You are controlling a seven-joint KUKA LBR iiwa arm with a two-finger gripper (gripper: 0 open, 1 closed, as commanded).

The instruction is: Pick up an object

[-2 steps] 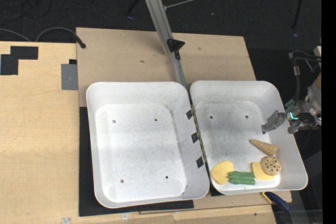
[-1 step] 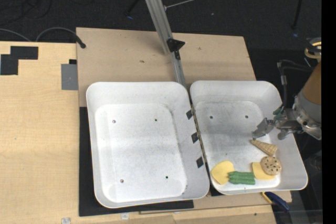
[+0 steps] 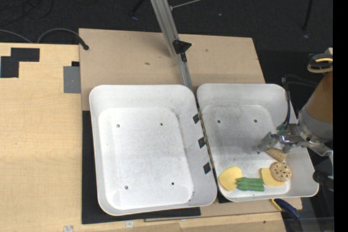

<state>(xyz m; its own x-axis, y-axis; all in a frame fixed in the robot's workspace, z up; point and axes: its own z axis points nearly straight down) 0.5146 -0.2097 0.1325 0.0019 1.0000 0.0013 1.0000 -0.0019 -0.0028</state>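
The gripper [image 3: 270, 144], its finger state impossible to tell, hangs low over the right bin [image 3: 239, 96], just above a cookie [image 3: 280, 171], yellow pieces [image 3: 230, 177] and green item [image 3: 250, 184]; nothing appears lifted yet.

You are looking at a robotics lab. Two white bins [image 3: 144, 149] sit on a plywood bench [image 3: 217, 60]. Loose cables [image 3: 32, 2] trail across dark carpet behind an aluminium rail [image 3: 160, 8].

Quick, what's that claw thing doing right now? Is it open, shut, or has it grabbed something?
Gripper: low over the right bin, just above the cookie; open or shut cannot be told, and nothing is seen between its fingers.
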